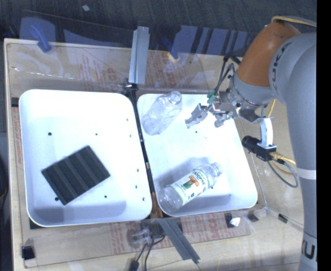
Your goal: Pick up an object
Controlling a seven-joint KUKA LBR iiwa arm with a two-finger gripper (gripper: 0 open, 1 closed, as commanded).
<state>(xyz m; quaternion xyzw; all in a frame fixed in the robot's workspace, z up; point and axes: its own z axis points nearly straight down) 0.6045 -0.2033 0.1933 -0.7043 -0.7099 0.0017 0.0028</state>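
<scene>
**Operator:** I've got the end effector hanging over the upper part of the right bin, the arm coming in from the right. Its fingers look spread, with nothing between them that I can make out.

**Supervisor:** So nothing picked yet?

**Operator:** Nothing. By my reading the grasp hasn't happened; the whole lift is still to do. The nearest candidate is the clear empty bottle, lying tilted in that bin's upper left corner, just beside the end effector on its left, apart from it and not touching.

**Supervisor:** What else is in that bin?

**Operator:** A labelled bottle on its side near the bin's lower edge, well apart from the end effector. Either would count as the object.

**Supervisor:** And beyond the right bin?

**Operator:** To its left sits the left bin, holding a dark ribbed flat pad in its lower part. Both bins rest on the surface.

**Supervisor:** Your call on what's left?

**Operator:** I'd judge it needs to shift toward the clear bottle, descend, close and raise it. Clear plastic lying on a slant may slip.
</scene>
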